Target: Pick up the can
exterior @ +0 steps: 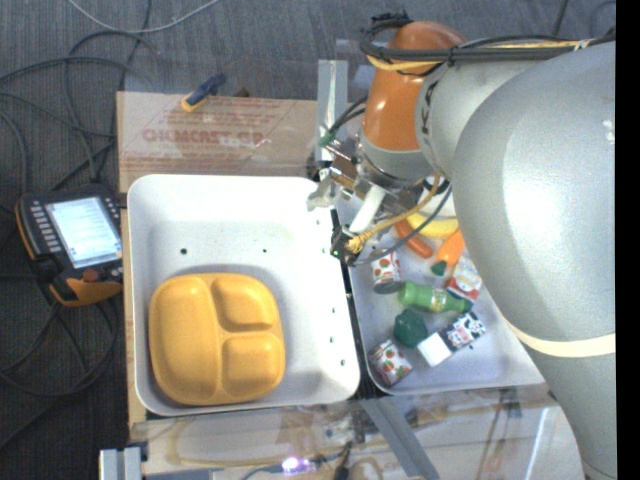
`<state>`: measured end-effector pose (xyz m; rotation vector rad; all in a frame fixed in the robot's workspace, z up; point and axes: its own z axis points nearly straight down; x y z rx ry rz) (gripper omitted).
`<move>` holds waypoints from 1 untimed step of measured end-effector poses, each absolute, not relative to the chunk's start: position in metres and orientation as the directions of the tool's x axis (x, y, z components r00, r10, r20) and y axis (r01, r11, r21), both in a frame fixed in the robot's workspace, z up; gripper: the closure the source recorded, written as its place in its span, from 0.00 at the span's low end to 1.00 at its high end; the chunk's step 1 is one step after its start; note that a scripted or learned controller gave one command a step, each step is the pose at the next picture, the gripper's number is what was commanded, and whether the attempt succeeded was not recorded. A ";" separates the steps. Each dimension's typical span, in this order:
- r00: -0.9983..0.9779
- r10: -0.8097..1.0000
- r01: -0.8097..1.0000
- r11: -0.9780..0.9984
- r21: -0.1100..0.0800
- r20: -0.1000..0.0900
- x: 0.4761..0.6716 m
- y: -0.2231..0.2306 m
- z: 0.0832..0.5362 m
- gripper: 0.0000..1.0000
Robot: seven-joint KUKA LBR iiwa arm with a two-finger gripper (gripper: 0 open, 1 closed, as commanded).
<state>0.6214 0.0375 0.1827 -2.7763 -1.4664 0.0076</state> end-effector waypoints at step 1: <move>0.578 0.816 0.816 -0.578 -0.004 -0.004 0.548 -0.051 0.183 0.00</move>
